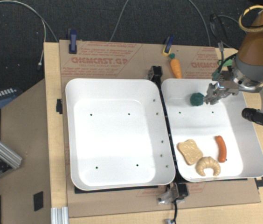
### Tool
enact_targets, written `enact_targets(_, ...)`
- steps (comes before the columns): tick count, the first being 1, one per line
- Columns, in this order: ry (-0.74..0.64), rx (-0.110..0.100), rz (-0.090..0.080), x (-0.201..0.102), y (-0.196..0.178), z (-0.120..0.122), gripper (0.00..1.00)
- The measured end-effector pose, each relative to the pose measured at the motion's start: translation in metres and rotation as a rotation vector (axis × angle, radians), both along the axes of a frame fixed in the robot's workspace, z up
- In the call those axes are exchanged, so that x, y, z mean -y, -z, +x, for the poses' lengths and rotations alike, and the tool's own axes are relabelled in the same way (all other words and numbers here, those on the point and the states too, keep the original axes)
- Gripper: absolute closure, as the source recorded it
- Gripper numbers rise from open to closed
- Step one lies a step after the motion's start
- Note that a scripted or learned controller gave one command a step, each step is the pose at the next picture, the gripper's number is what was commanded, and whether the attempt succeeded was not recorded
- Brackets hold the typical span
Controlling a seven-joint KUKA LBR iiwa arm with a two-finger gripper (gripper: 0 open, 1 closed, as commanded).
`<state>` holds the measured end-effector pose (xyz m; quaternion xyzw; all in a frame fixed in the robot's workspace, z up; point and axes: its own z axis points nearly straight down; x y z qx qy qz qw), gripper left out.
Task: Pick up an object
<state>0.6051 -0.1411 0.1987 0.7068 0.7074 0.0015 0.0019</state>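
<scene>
Nearest you, a curved, golden croissant (209,166) lies beside a flat, tan slice of toast (190,151) and a glossy red sausage (221,148) in the smooth white right bin (243,125). Farther back, a small, round dark-green ball (197,99) sits just beside the metal gripper (212,96); you cannot tell whether the gripper is open. An orange carrot (176,67) rests on the cardboard (122,59).

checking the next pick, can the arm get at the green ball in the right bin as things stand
Probably yes. The gripper sits low in the right bin, just beside the green ball, with bare bin floor around the ball. The toast, croissant and sausage lie well away.
</scene>
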Motion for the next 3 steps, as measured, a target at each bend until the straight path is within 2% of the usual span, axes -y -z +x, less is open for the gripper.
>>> enact_targets(1,0.001,-0.004,0.001,0.0,-0.004,0.0,1.0)
enact_targets(3,-0.004,-0.004,0.002,-0.11,-0.008,-0.035,1.0)
